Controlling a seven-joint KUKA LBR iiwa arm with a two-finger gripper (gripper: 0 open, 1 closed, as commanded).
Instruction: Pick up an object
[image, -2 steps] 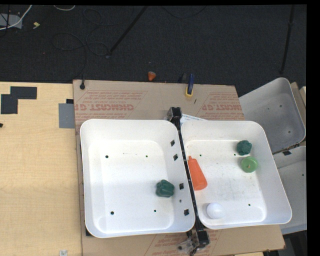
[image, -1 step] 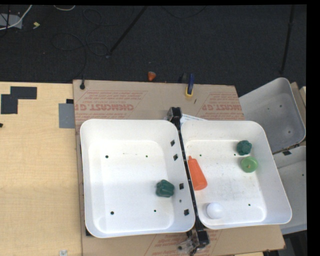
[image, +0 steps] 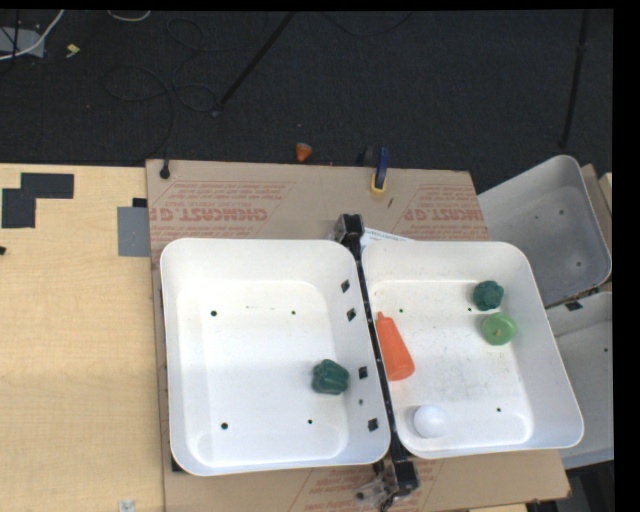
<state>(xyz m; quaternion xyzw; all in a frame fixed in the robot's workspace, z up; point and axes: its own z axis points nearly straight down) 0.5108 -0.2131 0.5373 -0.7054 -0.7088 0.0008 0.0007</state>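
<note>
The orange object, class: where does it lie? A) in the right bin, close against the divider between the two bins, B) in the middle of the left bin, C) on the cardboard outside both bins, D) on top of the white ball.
A: the orange object rests on the floor of the right bin at its left edge, beside the divider, with the white ball lying apart from it.
</note>
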